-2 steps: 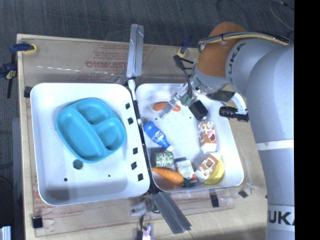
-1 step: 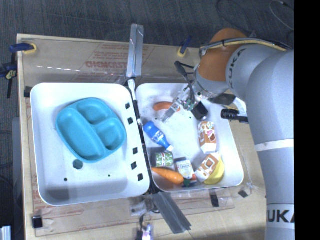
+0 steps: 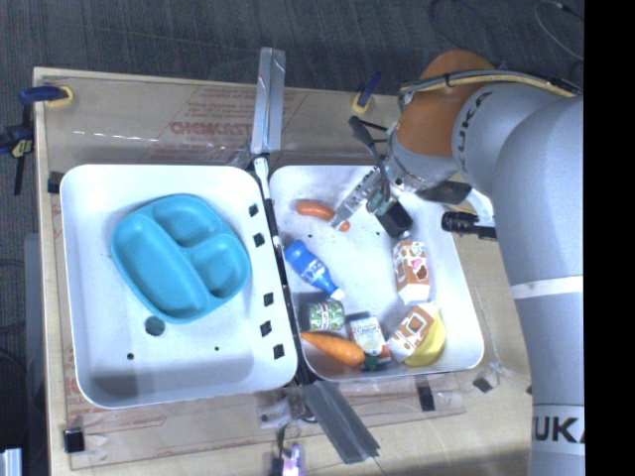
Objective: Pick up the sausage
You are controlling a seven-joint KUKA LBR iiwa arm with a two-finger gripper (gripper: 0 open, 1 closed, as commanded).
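Wooden bench (image 3: 149, 107) is seen carrying two white bins side by side. Left bin (image 3: 99, 355) is occupied by a blue divided plate (image 3: 181, 254). Right bin (image 3: 466, 310) is found holding the sausage (image 3: 315, 208) near its upper left corner, a blue bottle (image 3: 311, 269), a can (image 3: 324, 315), a carrot (image 3: 332, 347), cartons and a banana (image 3: 433, 343). Jaws (image 3: 349, 206) are poised just right of the sausage, slightly parted, nothing gripped.
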